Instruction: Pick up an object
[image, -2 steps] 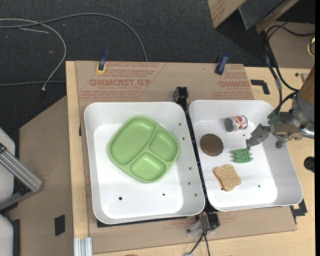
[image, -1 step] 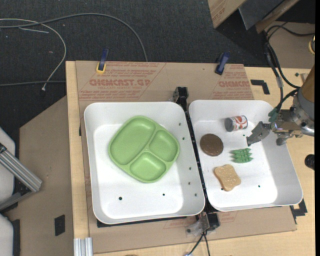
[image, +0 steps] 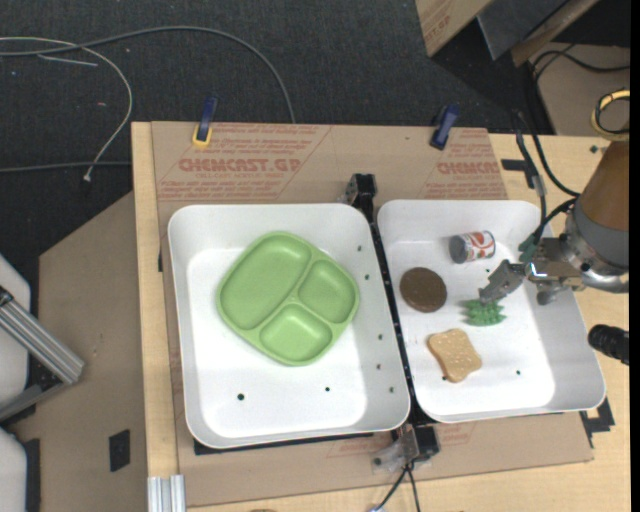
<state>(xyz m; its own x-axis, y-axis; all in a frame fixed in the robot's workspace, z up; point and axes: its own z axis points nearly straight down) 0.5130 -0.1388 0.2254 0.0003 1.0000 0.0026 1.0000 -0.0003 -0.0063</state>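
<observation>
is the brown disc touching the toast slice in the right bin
Apart. The camera view shows bare white bin floor between the brown disc and the toast slice.

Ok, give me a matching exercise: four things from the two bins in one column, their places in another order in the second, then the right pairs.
Things:
1. green divided plate
2. small can
3. brown round disc
4. toast slice

Places:
A. right bin, far end, lying on its side
B. right bin, near end, closest to the camera
C. left bin, around the middle
D. right bin, near the wall shared with the left bin

Pairs: 1-C, 2-A, 3-D, 4-B
</observation>
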